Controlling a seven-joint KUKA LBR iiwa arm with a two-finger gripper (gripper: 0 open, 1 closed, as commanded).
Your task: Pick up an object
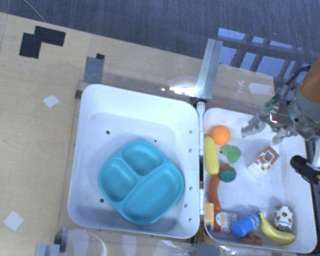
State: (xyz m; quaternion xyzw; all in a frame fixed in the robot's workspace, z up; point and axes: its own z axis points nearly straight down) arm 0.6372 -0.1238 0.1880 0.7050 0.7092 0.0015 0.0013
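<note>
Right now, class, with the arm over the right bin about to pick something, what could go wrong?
1. The tool hangs open above bare floor, beside the small carton; closing here may grab nothing.
2. The corn, orange and broccoli crowd together, so fingers could knock neighbours.

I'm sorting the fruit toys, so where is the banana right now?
The banana lies in the right bin, at its near right corner, just below a small spotted egg-like toy and right of the blue-capped bottle.
</note>
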